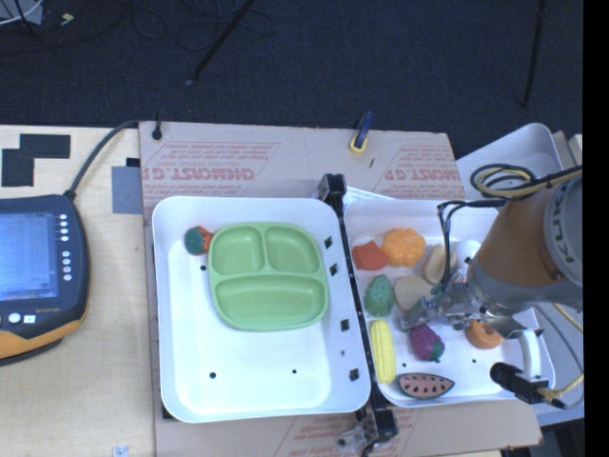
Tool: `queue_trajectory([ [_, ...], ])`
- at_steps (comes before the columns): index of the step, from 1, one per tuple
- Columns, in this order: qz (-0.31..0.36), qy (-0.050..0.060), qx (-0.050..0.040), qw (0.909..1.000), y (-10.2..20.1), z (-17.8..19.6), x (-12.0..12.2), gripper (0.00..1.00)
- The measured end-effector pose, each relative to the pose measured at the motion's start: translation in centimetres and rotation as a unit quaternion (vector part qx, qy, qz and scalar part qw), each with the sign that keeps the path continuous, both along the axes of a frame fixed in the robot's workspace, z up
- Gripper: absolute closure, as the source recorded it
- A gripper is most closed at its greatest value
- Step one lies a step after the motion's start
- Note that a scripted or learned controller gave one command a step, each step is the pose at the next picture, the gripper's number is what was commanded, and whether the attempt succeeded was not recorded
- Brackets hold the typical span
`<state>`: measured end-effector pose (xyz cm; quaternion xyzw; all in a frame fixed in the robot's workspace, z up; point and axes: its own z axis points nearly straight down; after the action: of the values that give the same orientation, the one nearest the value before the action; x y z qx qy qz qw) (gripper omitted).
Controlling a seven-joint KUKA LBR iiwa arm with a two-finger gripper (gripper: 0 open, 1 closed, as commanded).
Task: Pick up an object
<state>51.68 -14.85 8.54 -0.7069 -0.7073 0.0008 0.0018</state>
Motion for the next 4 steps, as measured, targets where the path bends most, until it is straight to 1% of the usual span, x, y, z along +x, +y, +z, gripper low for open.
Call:
queue_trajectory([
  [1,-0.003,0.0,0.0004,1.0,-0.2,1.3,0.0,1.0],
  [2,0.0,-0.003,-0.0009,1.0,-0.8,5.9,0.8,1.0],
  [4,0.0,-0.003,-0.0009,1.0,-1.0,14.5,1.4,1.0],
])
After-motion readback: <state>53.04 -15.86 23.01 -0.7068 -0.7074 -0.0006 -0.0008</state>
